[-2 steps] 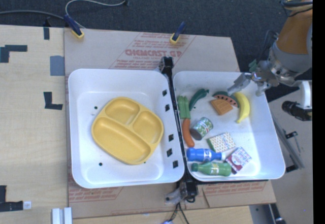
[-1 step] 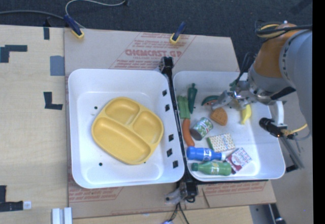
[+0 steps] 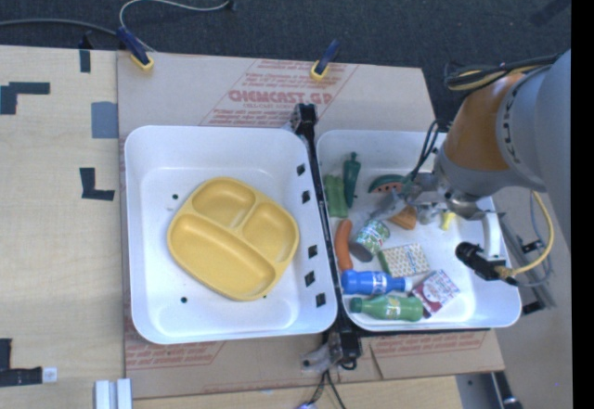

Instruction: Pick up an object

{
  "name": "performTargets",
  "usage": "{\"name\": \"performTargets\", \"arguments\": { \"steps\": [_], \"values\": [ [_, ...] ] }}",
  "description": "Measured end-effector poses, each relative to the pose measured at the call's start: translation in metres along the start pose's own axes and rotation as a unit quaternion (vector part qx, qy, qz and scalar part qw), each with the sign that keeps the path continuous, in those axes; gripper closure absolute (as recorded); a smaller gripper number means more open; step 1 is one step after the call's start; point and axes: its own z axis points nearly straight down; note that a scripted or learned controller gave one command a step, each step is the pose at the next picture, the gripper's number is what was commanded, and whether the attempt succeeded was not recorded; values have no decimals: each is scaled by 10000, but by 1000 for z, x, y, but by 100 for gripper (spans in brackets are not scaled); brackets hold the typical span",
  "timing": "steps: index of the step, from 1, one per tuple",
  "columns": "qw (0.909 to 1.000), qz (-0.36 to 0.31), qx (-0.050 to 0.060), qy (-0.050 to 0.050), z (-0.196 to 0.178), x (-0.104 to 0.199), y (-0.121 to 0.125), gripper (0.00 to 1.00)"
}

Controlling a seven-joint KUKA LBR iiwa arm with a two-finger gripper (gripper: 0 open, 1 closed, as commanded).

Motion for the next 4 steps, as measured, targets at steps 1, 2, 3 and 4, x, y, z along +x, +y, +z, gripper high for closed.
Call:
{"name": "performTargets", "arguments": {
  "steps": [1, 2, 3, 4],
  "values": [
    [10000, 2, -3, -6, -10, -1, 0, 100],
    [10000, 3, -2, -6, -10, -1, 0, 0],
    [10000, 1, 1, -5, -19, 0, 0, 100],
    [10000, 0, 1, -5, -19, 0, 0, 0]
  ]
}}
